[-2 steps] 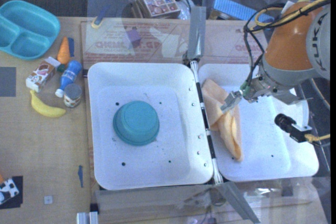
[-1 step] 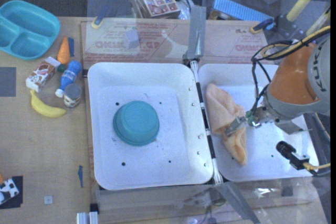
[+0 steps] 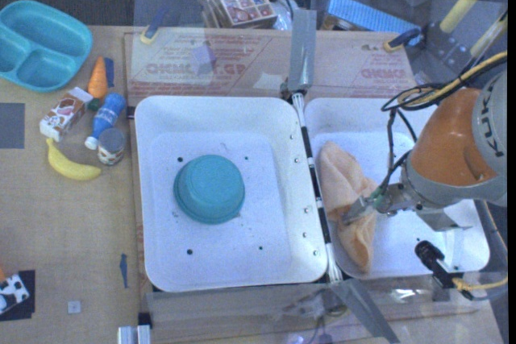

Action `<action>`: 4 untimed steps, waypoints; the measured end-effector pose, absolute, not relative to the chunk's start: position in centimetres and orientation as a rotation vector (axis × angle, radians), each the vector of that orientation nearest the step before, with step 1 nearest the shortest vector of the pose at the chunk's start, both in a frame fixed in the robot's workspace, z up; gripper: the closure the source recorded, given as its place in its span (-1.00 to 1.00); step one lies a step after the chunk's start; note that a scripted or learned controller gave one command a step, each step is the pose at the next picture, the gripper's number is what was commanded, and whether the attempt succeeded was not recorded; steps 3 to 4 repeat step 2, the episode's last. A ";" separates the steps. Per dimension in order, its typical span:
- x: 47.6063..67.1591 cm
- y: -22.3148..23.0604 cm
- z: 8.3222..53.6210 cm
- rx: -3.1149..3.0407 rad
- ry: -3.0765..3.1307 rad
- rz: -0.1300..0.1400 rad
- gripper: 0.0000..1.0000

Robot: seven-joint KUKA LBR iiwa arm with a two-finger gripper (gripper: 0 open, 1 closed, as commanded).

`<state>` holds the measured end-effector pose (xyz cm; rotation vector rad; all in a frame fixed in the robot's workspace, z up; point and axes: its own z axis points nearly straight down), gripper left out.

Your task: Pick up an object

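A crumpled peach cloth (image 3: 343, 181) lies along the left side of the right bin (image 3: 403, 133), stretching from its middle down toward the front wall. My gripper (image 3: 360, 210) reaches in from the right and its tip rests on the lower half of the cloth, which bunches up around it. The orange band and grey wrist (image 3: 451, 153) hang over the right part of that bin and hide its floor there. An upturned teal bowl (image 3: 210, 188) sits in the middle of the left bin (image 3: 161, 133), well away from the gripper.
On the bench left of the bins lie a banana (image 3: 71, 164), a small can (image 3: 111, 147), a blue-capped bottle (image 3: 106, 119), a carrot (image 3: 97, 78), a small carton (image 3: 64, 113) and a teal divided tray (image 3: 42, 44). Boxes and cardboard stand behind the bins.
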<state>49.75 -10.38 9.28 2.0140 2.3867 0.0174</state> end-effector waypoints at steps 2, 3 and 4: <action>55.7 -4.9 22.1 1.929 2.478 -0.001 1.00; 55.7 -4.9 22.1 1.929 2.478 -0.001 1.00; 55.7 -4.9 22.1 1.929 2.478 -0.001 1.00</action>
